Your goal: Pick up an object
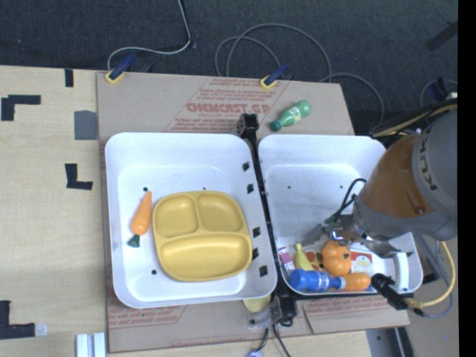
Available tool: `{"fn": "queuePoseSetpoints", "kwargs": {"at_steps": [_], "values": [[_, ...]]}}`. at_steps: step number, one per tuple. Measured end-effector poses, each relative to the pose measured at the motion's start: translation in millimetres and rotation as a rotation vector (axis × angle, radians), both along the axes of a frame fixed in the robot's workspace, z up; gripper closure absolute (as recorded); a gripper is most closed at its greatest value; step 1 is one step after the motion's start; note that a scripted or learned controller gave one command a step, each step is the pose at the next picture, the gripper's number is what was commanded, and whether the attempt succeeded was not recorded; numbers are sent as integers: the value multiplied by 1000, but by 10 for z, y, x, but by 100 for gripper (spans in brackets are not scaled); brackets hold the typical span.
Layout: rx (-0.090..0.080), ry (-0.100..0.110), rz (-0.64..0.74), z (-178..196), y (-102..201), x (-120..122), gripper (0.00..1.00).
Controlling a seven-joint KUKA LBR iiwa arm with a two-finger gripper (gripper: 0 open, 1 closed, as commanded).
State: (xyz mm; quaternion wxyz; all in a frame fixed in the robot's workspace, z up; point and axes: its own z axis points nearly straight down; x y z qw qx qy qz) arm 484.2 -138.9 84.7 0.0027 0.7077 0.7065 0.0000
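Note:
In the right bin [312,162], several small objects crowd the near corner: a blue bottle [312,280] lying on its side, an orange round fruit [336,257], an orange piece [358,280], a small yellow piece [300,257] and a red-and-white flat packet [362,261]. My gripper [336,233] hangs low over this pile, just above the orange fruit, with the grey and orange wrist behind it on the right. Nothing can be seen held in it.
The left bin [119,162] holds a yellow divided plate [202,235] and a toy carrot [140,216] beside it. A green bottle [290,114] lies on the cardboard behind the bins. Cables loop at the back and at the right edge.

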Motion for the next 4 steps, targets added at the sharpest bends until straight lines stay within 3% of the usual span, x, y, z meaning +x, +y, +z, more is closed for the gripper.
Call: {"fn": "queuePoseSetpoints", "kwargs": {"at_steps": [1,2,3,4], "values": [[-2,-3,0,126,-18,17,100],[-2,-3,-2,1024,-640,0,100],[2,-1,4,1585,-583,6,100],[8,9,11,1132,461,50,100]]}}
